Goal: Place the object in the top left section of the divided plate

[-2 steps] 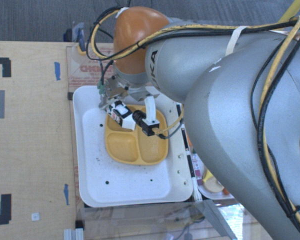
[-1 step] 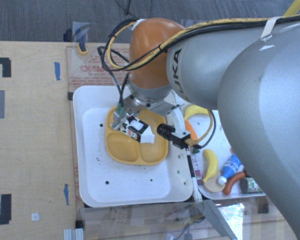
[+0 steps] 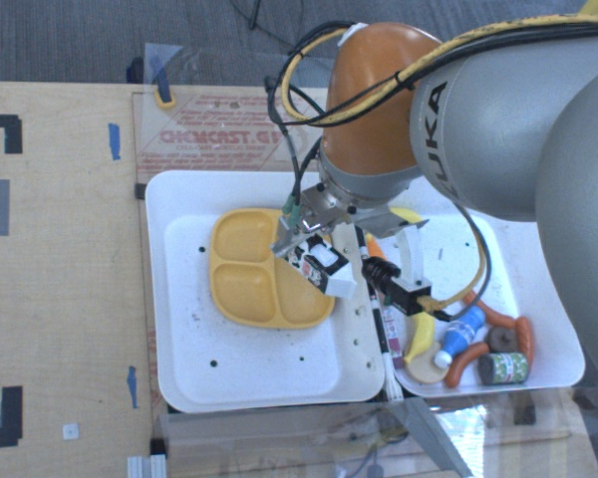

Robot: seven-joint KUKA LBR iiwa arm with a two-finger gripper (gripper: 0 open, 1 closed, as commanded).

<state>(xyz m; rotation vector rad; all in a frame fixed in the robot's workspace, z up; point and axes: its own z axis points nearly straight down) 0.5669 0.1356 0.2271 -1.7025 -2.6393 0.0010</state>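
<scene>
The arm [image 3: 478,98] reaches over a yellow divided plate [image 3: 249,277] in the left bin [image 3: 179,297].

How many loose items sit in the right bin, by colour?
Visible, with the arm covering part of the bin:
Yellow: 1, banana
Blue: 1, small bottle
Orange-red: 2, sausage shapes
Dark brown: 1, round piece
Green-labelled: 1, can
Total: 6

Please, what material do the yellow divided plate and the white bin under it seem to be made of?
The divided plate looks like moulded plastic: even yellow colour, soft rounded ridges between its sections, a dull sheen. The white bin seems to be plastic too, with a smooth matte surface and rounded corners, though thin coated metal cannot be excluded from its look alone.
</scene>
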